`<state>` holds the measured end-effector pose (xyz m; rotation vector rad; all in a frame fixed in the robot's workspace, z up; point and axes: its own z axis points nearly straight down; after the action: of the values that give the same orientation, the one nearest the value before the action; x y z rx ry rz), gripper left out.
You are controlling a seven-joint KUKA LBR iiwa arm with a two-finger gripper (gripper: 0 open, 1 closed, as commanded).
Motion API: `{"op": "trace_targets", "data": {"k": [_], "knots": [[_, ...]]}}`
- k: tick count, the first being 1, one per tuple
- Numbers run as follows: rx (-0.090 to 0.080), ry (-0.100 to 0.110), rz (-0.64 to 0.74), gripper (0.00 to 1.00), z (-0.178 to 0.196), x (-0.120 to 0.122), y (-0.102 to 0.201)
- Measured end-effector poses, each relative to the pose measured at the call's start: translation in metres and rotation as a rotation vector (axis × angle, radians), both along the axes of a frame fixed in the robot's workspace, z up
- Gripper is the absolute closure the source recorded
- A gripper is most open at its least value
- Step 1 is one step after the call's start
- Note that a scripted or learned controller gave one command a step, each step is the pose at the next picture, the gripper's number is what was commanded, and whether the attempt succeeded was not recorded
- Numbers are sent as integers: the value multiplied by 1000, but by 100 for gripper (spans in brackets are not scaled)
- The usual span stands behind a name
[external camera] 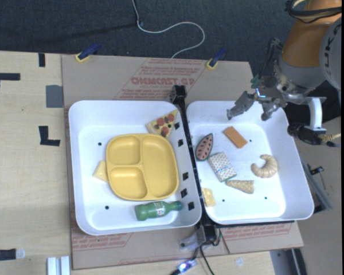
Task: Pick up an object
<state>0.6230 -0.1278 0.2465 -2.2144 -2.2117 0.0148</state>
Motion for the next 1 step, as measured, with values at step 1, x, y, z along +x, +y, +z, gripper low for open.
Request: {"op": "trace_targets", "data": {"k": [1], "knots": [[-2,-13,3,0,8,2,0]]}}
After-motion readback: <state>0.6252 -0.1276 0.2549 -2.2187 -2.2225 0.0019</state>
